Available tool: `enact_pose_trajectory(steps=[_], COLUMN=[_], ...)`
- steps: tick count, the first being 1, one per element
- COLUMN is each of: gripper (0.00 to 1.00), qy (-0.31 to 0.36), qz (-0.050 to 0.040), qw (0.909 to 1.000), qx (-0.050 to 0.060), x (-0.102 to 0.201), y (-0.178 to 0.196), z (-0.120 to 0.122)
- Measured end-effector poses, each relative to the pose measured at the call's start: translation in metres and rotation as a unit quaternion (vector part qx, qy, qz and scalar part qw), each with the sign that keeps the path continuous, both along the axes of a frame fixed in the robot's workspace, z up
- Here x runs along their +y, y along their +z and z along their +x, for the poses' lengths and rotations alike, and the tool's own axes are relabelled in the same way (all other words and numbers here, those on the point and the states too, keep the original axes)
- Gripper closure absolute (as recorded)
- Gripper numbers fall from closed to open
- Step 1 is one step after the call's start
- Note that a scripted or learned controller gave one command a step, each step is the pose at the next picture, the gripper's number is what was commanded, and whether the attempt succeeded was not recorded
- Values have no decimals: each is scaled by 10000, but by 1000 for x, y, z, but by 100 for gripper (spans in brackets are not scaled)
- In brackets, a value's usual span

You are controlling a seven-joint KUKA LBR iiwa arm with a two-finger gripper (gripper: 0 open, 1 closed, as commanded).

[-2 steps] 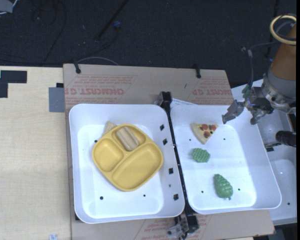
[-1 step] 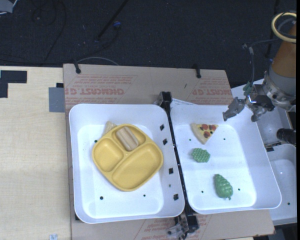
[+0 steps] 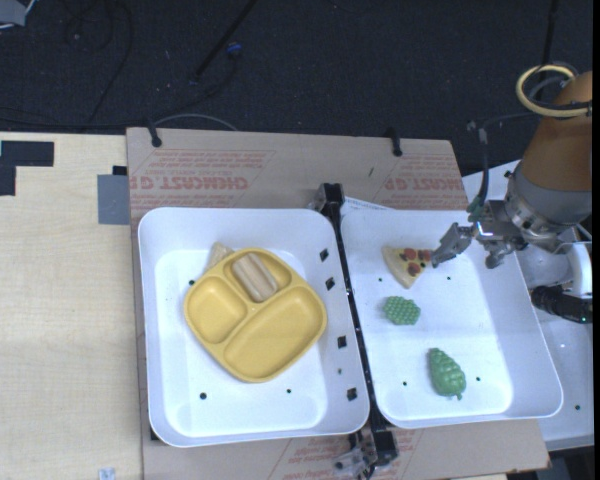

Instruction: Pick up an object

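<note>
The right bin (image 3: 500,308) holds three small toys: a pizza slice (image 3: 404,263) near its back left, a round green knobbly piece (image 3: 402,311) in the middle, and a longer green bumpy piece (image 3: 446,373) toward the front. My gripper (image 3: 472,250) hangs over the bin's back right part, just right of the pizza slice. It is open, its fingers spread wide, and nothing sits between them. One fingertip (image 3: 444,252) points toward the pizza slice, a short gap away from it.
The left bin (image 3: 170,388) carries a yellow divided plate (image 3: 270,333) with a tan bread-like piece (image 3: 255,275) in its back compartment. A black divider (image 3: 345,308) runs between the bins. Cardboard lies under both bins.
</note>
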State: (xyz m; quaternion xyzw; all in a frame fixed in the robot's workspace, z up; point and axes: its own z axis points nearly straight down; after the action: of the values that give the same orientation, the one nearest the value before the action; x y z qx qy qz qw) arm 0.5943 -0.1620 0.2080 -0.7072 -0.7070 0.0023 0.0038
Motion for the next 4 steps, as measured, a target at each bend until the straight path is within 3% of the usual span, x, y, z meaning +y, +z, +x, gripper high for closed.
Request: enact_pose_trajectory(steps=[2,3,4], gripper=[0,100,100], qy=[-2,-15,-7], qz=[2,-5,-17], qw=[10000,10000,10000], qx=[-1,-19,-57], x=[-2,-3,-14], y=[-118,-105,-51], z=[-4,-3,-2])
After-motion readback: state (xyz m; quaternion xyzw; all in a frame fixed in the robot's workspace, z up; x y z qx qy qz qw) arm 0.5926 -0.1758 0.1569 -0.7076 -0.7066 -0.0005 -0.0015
